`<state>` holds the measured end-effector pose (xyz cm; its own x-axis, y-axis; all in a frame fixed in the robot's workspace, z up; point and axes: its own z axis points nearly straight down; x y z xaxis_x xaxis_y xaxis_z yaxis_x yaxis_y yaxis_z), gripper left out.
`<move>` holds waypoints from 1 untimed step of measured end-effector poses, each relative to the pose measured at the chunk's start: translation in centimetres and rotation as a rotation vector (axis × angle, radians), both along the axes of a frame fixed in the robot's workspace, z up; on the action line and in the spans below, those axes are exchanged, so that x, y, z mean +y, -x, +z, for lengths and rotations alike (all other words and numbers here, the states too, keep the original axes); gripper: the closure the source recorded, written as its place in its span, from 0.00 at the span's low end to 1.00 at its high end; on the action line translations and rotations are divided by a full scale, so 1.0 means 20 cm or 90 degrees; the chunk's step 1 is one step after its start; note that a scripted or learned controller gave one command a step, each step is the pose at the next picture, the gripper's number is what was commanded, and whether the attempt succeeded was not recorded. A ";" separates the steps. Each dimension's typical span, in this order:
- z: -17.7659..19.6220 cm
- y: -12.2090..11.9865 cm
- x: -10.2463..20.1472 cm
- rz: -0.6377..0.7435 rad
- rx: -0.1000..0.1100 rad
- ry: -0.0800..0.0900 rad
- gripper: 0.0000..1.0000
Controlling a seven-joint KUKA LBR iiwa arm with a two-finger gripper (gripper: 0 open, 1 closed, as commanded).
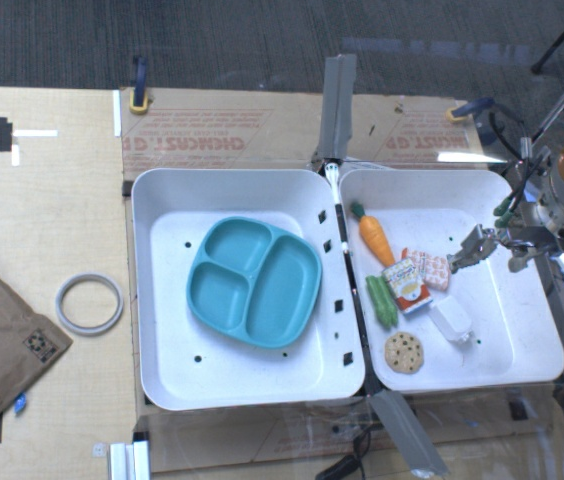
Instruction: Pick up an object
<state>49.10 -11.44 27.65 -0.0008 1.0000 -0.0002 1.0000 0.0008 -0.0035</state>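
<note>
The right bin holds several small items. An orange carrot lies near its left wall, with a green pod below it. A cookie sits at the front. Beside the pod are a small red and white carton, a pink packet and a white block. My gripper hovers over the bin's right half, just right of the pink packet. It is open, with nothing between its fingers.
The left bin holds a teal divided plate. On the bench to the left lie a tape ring and a cardboard box. Clamps hold the cardboard sheet behind the bins.
</note>
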 end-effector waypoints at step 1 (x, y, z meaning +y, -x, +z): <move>-0.37 -0.13 0.24 0.051 0.000 0.000 0.00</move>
